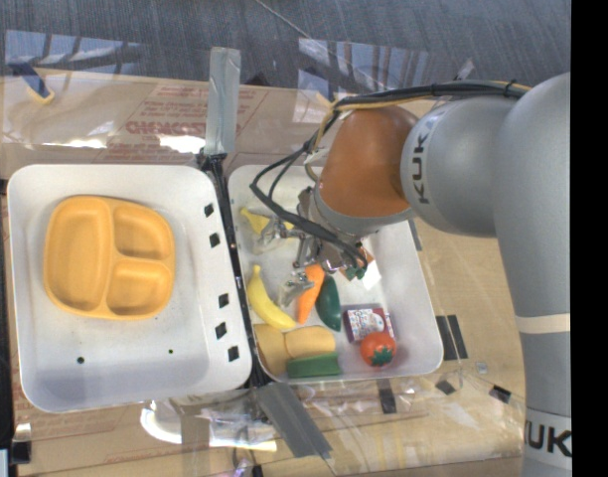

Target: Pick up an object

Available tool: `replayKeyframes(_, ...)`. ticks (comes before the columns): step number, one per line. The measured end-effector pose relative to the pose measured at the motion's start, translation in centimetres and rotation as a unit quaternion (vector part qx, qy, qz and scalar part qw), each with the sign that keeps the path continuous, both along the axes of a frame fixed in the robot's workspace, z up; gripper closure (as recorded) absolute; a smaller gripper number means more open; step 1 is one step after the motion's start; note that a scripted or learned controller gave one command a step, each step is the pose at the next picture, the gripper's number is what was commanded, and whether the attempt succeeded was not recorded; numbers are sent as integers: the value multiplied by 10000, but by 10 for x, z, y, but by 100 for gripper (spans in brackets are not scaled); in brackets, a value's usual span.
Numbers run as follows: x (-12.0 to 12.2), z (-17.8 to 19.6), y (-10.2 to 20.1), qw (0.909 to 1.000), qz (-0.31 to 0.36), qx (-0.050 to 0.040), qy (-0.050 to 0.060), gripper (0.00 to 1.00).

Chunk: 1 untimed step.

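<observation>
Orange carrot (306, 299) lengthwise toward the tool (319, 258), slightly tilted

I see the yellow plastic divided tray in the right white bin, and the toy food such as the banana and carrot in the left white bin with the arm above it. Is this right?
Only the sides are swapped. The camera view shows the yellow plastic divided tray in the left white bin, and the yellow toy banana and orange toy carrot in the right white bin, with the arm above them.

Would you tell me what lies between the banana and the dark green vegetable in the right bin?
In the camera view, an orange carrot lies between the banana and the dark green vegetable.
</observation>
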<state>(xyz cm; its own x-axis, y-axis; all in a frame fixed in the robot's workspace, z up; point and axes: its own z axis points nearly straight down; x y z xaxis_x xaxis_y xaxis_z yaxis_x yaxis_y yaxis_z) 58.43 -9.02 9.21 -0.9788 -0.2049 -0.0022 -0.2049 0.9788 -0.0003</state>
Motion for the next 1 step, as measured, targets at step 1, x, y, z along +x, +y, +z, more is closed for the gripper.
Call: replayKeyframes(1, 2, 11, 2, 10000, 38, -1, -23, 100)
